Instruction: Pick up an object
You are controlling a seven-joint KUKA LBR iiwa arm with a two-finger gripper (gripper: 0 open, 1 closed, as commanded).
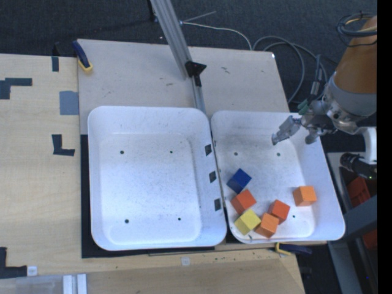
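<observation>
With the claw (295,129) held open and empty over the far right corner of the right bin (318,164), it is best lowered squarely over the orange cube (304,195) set apart by the bin's right edge, clear of the clustered blocks (254,210).

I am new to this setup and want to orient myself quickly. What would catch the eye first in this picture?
The eye goes first to the small coloured blocks clustered near the front of the right bin: a blue block, a yellow block and several orange ones, one orange block lying apart to the right. Next comes the gripper, hanging over the back of that bin, with nothing seen between its fingers. The left bin lies beside it.
</observation>
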